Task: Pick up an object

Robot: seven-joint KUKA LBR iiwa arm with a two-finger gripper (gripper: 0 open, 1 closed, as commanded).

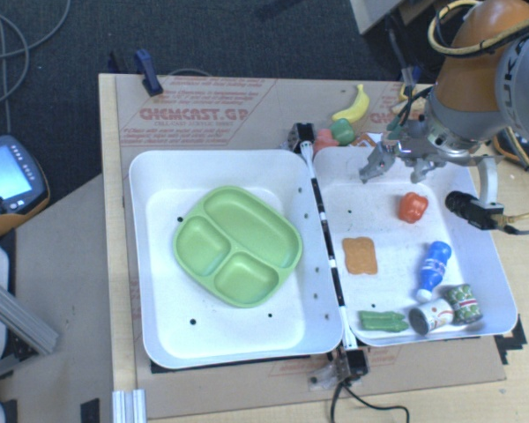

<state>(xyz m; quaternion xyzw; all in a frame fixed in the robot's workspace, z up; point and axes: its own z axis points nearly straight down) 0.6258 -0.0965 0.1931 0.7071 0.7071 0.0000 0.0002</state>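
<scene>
Gripper (394, 169) spread open, holding nothing, over right bin's (498, 267) far end. Red pepper (413, 207) just beside it, apart. Wrist partly cropped.

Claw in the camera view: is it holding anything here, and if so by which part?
Nothing is held. The claw hangs open over the right white plastic bin, with no object between its fingers; the red round toy lies apart below it.
</scene>
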